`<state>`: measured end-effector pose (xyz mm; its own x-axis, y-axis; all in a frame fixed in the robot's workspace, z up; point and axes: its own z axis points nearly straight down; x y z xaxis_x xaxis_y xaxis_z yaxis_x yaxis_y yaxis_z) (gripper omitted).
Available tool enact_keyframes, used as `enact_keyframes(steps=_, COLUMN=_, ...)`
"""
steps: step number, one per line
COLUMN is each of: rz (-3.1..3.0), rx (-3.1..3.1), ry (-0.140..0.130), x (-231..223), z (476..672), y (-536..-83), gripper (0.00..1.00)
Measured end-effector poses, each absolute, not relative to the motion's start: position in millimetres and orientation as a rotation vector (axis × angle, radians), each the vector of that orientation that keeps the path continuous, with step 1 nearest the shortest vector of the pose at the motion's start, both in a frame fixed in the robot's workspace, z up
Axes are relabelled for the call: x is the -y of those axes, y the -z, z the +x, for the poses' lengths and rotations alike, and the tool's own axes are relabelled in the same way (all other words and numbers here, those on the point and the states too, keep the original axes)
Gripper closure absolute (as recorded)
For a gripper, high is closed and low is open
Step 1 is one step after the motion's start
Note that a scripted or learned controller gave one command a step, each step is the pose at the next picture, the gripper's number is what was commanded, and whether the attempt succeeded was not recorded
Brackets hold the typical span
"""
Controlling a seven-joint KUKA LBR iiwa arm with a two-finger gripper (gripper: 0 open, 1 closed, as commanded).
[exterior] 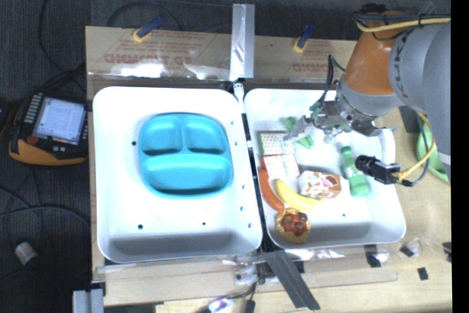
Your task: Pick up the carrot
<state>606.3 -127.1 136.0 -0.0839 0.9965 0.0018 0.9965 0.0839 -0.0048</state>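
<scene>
A wooden table [425, 231] on dark carpet [44, 11] carried two white bins. The carrot [267, 188] lay along the right bin's [381, 220] left wall, beside a banana [293, 196]. The pincer [316, 121] hovered near the bin's far edge, well apart from the carrot; whether open or closed, I cannot tell.

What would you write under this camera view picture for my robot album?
Robot gripper hovers over the right bin, away from the carrot beside the banana; blue tray sits in the left bin.
</scene>
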Motion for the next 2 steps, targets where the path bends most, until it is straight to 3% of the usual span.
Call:
enact_keyframes(steps=1, rz=-2.136, rx=2.303, ry=-0.003, x=167.3, z=635.0, y=-192.3, gripper=0.0)
enact_keyframes(steps=2, rz=-2.141, rx=2.317, ry=0.014, x=119.9, z=632.6, y=-103.9, gripper=0.0)
